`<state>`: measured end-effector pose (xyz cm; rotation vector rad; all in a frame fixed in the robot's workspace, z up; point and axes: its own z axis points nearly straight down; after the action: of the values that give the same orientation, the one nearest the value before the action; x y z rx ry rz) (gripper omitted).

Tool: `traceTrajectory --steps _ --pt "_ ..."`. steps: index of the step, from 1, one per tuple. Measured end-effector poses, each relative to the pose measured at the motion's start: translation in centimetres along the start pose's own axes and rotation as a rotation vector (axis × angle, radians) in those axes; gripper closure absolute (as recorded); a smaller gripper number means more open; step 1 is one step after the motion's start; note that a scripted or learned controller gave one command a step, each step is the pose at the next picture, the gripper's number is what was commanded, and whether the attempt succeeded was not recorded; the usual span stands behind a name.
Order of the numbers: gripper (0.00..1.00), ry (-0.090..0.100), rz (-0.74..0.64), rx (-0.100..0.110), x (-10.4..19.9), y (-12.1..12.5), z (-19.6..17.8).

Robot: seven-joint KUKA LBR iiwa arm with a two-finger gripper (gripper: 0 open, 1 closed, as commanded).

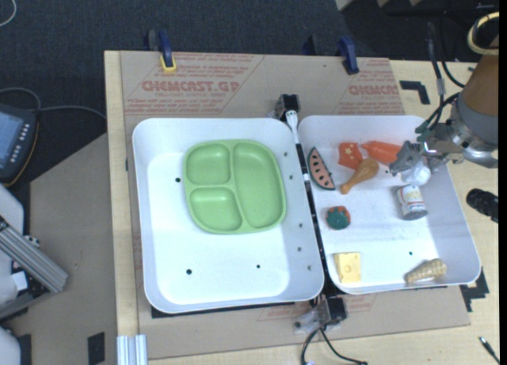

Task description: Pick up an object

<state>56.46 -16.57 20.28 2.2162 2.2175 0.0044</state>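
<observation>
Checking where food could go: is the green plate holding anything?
Empty. The green plate in the left bin shows bare green in all three compartments; the toy foods lie in the right bin.

Bench of bare board, printed red along the far edge. Bears left bin and right bin, touching side by side. Two blue clamps on the far edge, behind the bins.
</observation>
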Motion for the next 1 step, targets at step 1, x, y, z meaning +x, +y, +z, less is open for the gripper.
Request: traceTrajectory --steps 1 --pt "1.0 0.001 0.0 0.001 -0.03 0.11 -2.38"
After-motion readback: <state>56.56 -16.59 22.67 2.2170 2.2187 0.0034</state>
